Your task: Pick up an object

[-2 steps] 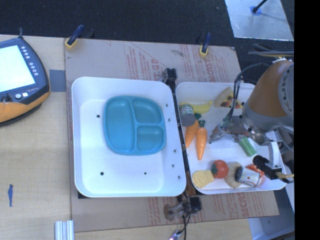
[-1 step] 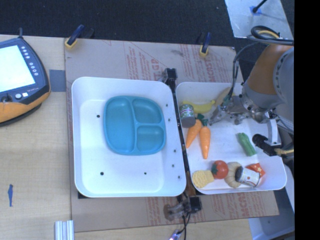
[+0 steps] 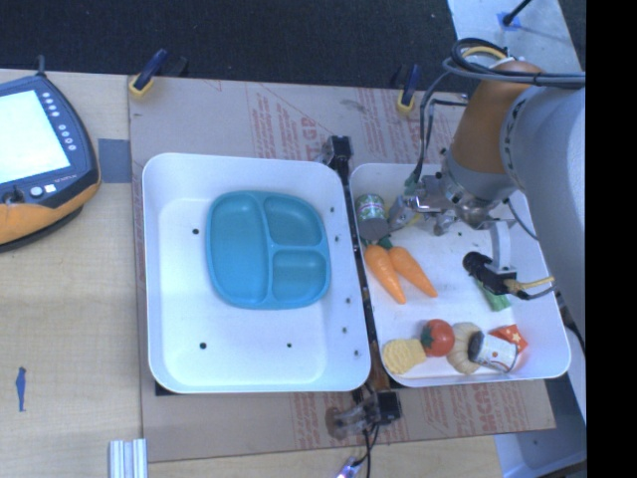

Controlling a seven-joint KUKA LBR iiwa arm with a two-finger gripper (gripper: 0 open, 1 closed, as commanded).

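Both bins (image 3: 159, 267) are white; the left one bears a turquoise tray (image 3: 267, 249); in the right lie two orange carrots (image 3: 398, 271), a red tomato (image 3: 437, 337), a yellow cracker (image 3: 403, 355) and a red-and-white carton (image 3: 504, 349); the arm (image 3: 488, 132) is grey with an orange band; the worktop (image 3: 60, 307) is pale wood.

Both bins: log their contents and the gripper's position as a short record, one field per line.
left bin: blue divided plate
right bin, far end: small metal can
right bin, middle: two carrots side by side
right bin, near edge: cracker, tomato, small toys in a row
gripper: over the right bin's far end, beside the can
held: nothing seen between the fingers
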